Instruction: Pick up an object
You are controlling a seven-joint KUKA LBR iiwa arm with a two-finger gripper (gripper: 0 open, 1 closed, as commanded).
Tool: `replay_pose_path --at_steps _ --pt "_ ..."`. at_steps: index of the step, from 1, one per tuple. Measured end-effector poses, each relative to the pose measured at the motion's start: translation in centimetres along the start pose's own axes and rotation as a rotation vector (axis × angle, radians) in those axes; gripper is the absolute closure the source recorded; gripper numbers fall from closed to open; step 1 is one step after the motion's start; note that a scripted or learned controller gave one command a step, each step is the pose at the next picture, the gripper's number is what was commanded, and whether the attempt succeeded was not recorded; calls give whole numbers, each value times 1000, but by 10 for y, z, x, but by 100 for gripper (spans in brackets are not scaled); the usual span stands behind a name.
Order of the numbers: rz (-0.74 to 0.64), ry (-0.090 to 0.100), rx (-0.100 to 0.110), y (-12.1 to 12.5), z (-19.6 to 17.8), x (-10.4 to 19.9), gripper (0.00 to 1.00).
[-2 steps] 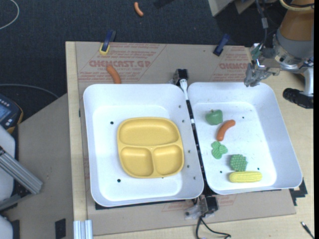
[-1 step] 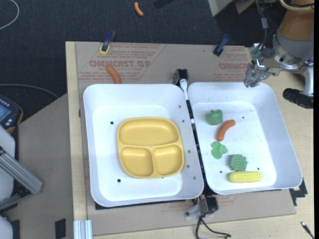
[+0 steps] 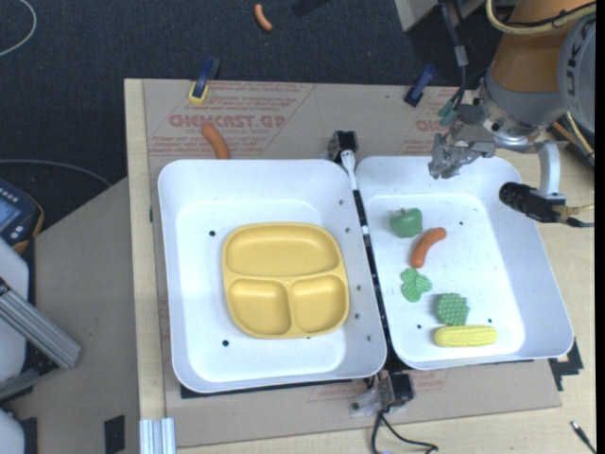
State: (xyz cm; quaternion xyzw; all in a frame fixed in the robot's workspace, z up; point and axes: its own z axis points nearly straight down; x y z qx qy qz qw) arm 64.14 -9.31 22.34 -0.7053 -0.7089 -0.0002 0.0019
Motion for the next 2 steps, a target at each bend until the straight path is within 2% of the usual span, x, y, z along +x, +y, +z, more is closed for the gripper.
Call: replay_pose_path --at_steps 1,2 --pt "-1 0 -1 -11 -10 55 100" --pt "1 -1 2 -39 -3 98 100"
